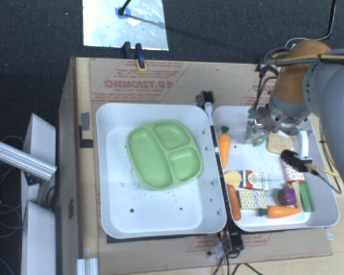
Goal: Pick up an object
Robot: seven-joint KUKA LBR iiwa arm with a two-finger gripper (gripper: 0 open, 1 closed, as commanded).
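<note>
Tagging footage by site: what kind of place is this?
Likely a robot-grasping lab bench: two white bins on a cardboard sheet, toy food such as a carrot, and an industrial arm over them.

Arm point(327, 90) is cut off by right edge. Gripper point(257, 132) fingers too blurred to tell. Purple item point(286, 196), near right: shape unclear.

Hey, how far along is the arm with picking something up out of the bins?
Nothing looks picked up yet. The gripper is low in the right white bin, near its back edge, beside a tan bread-like piece; I can't see anything between its fingers. The orange toy carrot and other toys are lying in that bin. Grasping and lifting remain.
</note>
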